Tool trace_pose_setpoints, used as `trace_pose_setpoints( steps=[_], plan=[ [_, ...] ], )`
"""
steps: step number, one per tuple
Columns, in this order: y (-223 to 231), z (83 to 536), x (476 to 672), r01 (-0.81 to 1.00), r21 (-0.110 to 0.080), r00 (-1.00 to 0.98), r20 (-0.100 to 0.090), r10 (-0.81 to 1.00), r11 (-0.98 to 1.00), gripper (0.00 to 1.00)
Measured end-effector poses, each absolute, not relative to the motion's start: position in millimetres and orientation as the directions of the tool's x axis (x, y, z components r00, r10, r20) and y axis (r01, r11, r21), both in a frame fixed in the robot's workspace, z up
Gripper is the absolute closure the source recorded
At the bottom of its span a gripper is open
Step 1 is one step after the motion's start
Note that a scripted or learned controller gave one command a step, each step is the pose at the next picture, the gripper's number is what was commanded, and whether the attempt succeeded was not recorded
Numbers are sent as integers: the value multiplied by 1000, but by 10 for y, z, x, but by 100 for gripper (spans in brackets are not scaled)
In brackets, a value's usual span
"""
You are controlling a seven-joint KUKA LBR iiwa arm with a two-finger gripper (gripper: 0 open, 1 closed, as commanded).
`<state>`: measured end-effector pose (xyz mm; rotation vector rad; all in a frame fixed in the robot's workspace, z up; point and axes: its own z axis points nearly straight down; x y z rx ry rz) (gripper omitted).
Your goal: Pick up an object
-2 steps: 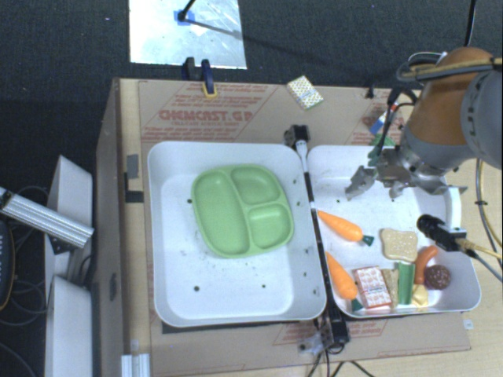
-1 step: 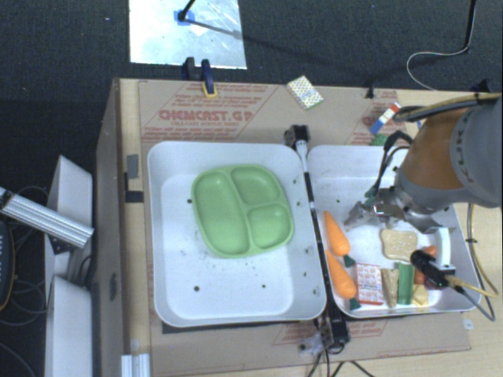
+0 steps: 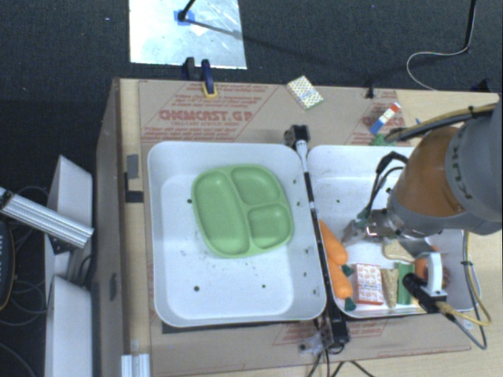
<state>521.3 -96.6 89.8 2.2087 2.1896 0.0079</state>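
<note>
My gripper (image 3: 360,228) hangs low in the right bin (image 3: 346,171), pointing left over the bin's middle. Just left of and below its tip lies an orange carrot (image 3: 333,246) along the bin's left wall, with a second orange piece (image 3: 343,283) below it. A red and white packet (image 3: 368,283) lies at the bin's front, with a green item (image 3: 404,281) to its right. A beige piece (image 3: 397,250) sits under the wrist, partly hidden by the arm. I see nothing held in the gripper.
The left bin (image 3: 181,289) holds a green divided plate (image 3: 240,209). The grey and orange arm (image 3: 440,183) covers the right bin's right half. A yellow patterned block (image 3: 304,92) and a red and blue item (image 3: 383,118) lie on the bench behind the bins.
</note>
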Motion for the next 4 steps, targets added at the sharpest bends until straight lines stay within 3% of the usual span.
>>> trace_pose_setpoints(
  steps=[1, 2, 3, 4],
  plan=[
    [-1035, 851, 6406, 1000, 4, -5, -1, 1000, 5, 0],
    [-1036, 958, 6413, 1000, 5, -10, -2, 1000, 10, 100],
    [-1035, 956, 6412, 1000, 5, -10, -2, 1000, 10, 0],
    [-1220, 842, 6186, 1000, 1, -2, -1, 1000, 2, 0]
  ],
)
